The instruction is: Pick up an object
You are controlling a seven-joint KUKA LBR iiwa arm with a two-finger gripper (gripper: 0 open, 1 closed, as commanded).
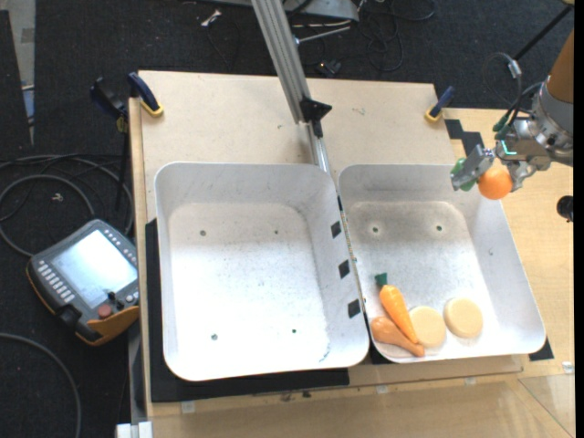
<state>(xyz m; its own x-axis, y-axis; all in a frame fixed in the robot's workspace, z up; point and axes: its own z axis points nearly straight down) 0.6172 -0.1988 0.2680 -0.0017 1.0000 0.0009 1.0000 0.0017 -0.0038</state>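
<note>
The gripper (493, 173) hangs up in the air over the far right corner of the right bin (500, 245), and its two fingers are pinching a small orange ball (495, 184) with a bit of green (467, 175) sticking out on its left side. The ball is lifted clear of the bin floor. The grey arm (557, 108) comes in from the right side, with wires looping above it. Down at the near end of the right bin lie more toys. A carrot (396, 307) with a green top lies at a slant. A second orange piece (392, 334) sits just beside it, touching the near wall. Two pale round pieces lie to their right: one round piece (427, 325) touches the carrot, and the other round piece (464, 318) is just beside the first. The left bin (173, 199) sits next to the right bin, and their edges meet in the middle. A metal pole (283, 48) leans over the far side of the wooden bench (237, 108). A handheld control box (84, 279) with a screen lies on the dark floor to the left of the bench
</note>
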